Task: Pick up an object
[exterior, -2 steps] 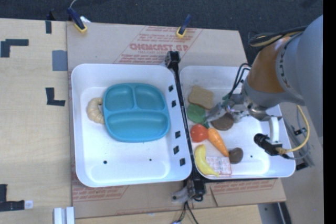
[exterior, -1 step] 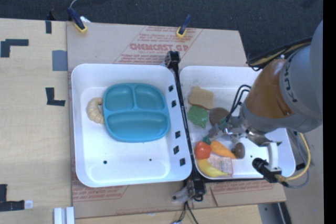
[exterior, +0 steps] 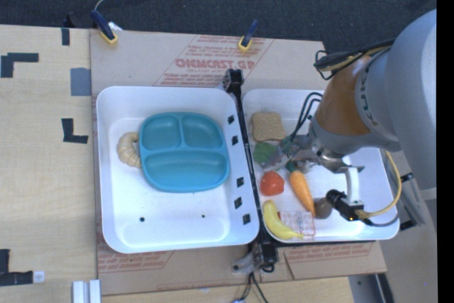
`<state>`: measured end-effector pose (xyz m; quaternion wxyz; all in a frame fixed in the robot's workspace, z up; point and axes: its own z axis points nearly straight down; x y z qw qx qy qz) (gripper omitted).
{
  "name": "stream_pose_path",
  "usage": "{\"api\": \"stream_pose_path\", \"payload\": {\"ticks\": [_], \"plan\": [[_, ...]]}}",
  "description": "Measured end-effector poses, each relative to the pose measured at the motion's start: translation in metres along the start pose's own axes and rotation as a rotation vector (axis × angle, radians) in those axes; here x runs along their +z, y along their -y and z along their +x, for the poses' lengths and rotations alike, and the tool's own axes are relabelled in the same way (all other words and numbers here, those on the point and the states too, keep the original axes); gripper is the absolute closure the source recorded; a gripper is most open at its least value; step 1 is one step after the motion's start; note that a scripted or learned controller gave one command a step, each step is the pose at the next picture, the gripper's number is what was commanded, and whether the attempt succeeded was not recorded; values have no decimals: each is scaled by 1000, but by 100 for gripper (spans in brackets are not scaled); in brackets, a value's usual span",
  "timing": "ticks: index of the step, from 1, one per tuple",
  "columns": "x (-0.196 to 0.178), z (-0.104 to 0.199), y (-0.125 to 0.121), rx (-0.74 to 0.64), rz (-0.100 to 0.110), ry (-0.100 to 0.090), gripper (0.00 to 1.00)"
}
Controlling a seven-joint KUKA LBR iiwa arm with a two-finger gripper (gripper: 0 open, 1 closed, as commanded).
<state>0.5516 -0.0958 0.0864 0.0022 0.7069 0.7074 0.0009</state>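
Currently I see arm (exterior: 397,89) over right bin (exterior: 386,227). Left bin (exterior: 117,223): blue tray (exterior: 184,152) at centre, pastry (exterior: 128,150) by its left edge. Gripper (exterior: 296,155) low amid bread (exterior: 268,125), carrot (exterior: 301,191), tomato (exterior: 272,184), banana (exterior: 279,221) nr divider; finger state: can't tell.

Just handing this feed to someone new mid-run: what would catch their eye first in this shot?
Probably the big grey arm with its orange band, reaching in from the right over the right bin. Next, the blue divided plate in the middle of the left bin, with a tan piece against its left edge. Then the bright food cluster by the divider: tomato, carrot, banana.
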Motion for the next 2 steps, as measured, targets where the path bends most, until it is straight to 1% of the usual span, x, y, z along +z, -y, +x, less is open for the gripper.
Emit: {"api": "stream_pose_path", "payload": {"ticks": [1,2], "plan": [[0,-10,35,0,-2,1,0],[-10,-11,34,1,-3,2,100]]}}
